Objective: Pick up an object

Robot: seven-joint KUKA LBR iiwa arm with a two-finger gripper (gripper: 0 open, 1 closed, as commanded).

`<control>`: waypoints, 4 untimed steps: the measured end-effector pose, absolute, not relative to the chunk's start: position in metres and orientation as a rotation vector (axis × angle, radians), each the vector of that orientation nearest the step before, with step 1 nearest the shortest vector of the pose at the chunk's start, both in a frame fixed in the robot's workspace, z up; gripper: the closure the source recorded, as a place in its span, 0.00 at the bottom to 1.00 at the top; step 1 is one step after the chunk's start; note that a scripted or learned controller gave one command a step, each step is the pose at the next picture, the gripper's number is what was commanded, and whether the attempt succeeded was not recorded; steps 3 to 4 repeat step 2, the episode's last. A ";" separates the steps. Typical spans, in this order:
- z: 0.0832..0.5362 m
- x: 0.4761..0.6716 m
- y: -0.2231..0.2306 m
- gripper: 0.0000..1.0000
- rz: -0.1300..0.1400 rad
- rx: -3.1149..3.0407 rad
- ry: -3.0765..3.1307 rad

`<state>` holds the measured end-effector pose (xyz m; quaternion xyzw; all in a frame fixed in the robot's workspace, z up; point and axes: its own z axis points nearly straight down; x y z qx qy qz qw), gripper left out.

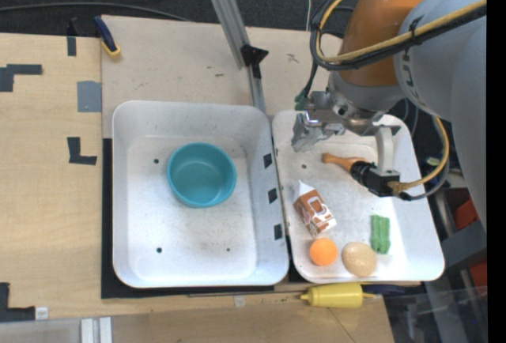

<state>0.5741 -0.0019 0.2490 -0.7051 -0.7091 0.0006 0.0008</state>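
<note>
Approach, as I judge it from the camera view: the gripper (305, 136) hangs over the far corner of the right bin (417, 258), beside the wall shared with the left bin (142, 243), and I see nothing between its tips. Whether it stands wide or narrow I cannot tell; the wrist and arm crowd over it and the metal blurs together.

The pickable things lie on the near side of the gripper, all in that right bin. Closest is an orange stick-like piece (340, 161), just off to the gripper's arm side and apart from it. Further toward me is a brown-and-white carton (315, 210), lying tilted. Beyond the carton sit an orange ball (322, 252) and a beige egg-shaped thing (359, 258), near each other, with a green piece (380, 234) toward the arm side. A teal bowl (202, 174) stands well apart, across the wall in the left bin.

The next move, I reckon, calls for choosing one target, shifting over it and coming down squarely. The carton looks the easiest.

Hard to make out: the stick's far end runs under robot hardware, so its full shape is hidden. I cannot name the green piece. A yellow bottle (336, 295) lies outside the bins at the bench edge.
</note>
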 end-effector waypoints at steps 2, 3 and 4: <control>0.254 0.606 0.096 1.00 0.000 -2.214 -2.228; 0.254 0.606 0.096 1.00 0.000 -2.214 -2.228; 0.254 0.606 0.096 1.00 0.000 -2.214 -2.228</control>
